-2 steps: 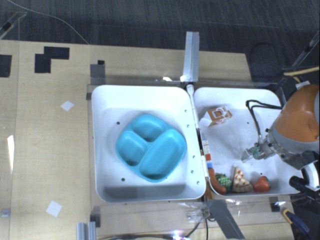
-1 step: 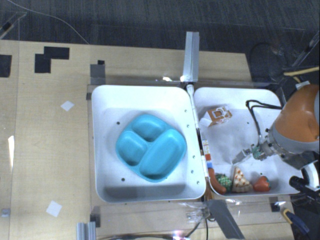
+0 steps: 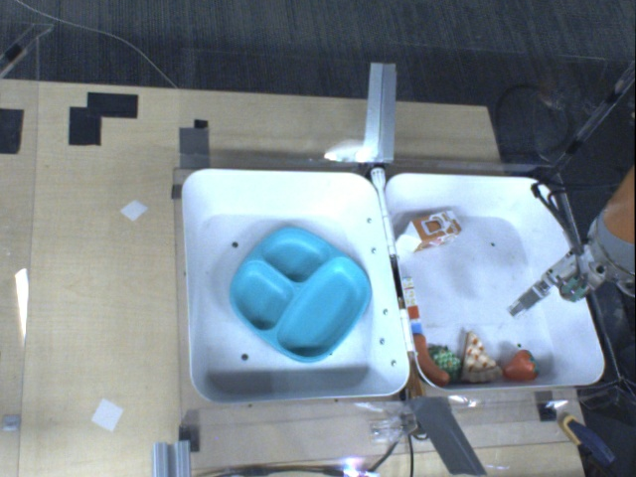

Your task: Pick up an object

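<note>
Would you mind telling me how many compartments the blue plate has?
3. The blue plate sits in the left bin: one compartment at the top, one at the left, and a larger one at the lower right. None appears hidden.

Probably a robotics lab: taped bench (image 3: 89,296), twin white bins (image 3: 199,266).

Pale wooden tabletop (image 3: 89,296) carries two white bins: one (image 3: 591,351) directly under the hand (image 3: 532,298), the other (image 3: 199,266) beyond its fingertips.
</note>
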Available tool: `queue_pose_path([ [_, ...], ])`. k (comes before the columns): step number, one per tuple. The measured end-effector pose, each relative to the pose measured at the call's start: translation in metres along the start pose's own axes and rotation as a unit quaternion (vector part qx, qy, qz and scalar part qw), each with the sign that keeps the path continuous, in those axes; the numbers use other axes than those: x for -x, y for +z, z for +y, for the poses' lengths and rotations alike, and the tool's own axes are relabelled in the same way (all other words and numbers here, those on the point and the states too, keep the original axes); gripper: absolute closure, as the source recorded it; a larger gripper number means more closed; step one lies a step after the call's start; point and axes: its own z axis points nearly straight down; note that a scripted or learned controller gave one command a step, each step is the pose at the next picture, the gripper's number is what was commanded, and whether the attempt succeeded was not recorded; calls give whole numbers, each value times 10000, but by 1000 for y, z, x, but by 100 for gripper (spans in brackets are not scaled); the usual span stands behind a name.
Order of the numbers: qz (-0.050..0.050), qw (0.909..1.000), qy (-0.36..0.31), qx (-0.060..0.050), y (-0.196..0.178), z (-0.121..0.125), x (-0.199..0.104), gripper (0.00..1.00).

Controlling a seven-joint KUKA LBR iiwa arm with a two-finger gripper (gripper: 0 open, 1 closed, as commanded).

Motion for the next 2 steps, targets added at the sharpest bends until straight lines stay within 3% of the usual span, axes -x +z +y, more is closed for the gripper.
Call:
queue_pose_path([
  [1,-50,9996,261,39,60,14,-49,0],
  [2,-51,9997,243,49,51,16,-49,100],
])
